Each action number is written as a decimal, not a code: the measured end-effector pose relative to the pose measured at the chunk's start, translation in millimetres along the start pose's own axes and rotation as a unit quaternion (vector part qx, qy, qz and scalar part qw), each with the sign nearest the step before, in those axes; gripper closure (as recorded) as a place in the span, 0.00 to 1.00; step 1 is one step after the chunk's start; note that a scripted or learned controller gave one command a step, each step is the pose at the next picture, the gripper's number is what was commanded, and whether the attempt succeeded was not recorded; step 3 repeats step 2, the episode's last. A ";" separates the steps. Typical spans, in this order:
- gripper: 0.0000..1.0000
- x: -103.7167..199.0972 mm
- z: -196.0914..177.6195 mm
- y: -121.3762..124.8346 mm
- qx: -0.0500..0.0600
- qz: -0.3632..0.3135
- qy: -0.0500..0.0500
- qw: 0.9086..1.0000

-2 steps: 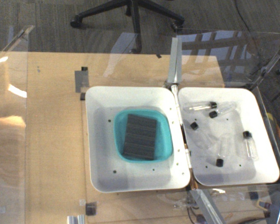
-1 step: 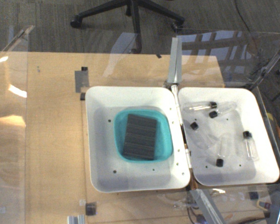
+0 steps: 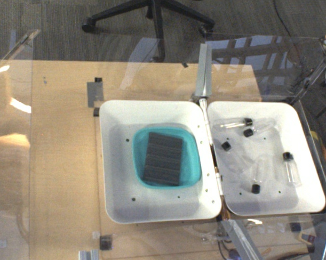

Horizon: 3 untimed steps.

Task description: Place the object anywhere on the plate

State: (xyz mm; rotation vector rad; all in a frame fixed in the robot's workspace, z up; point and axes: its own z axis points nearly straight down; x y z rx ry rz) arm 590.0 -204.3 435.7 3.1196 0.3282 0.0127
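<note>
A teal square plate [image 3: 191, 152] rests in the middle of the left white bin [image 3: 116, 171]. A dark grey ribbed rectangular block [image 3: 163, 159] lies flat on the plate, slightly tilted, covering most of its centre. Several clear vials with black caps lie scattered in the right white bin [image 3: 305, 164]: one [image 3: 235, 124] near the top left, one [image 3: 288, 167] at the right, one [image 3: 255, 181] near the bottom.
A metal divider rail [image 3: 202, 72] runs up from the joint between the two bins. Clear plastic panels stand around the wooden bench. An office chair base [image 3: 153, 15] is on the carpet beyond the bench.
</note>
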 end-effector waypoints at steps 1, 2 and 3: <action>0.00 73.4 0.8 15.0 0.000 0.000 0.000 1.000; 0.00 32.5 -0.5 6.9 0.001 0.001 0.000 1.000; 0.00 32.5 -0.5 6.9 0.001 0.001 0.000 1.000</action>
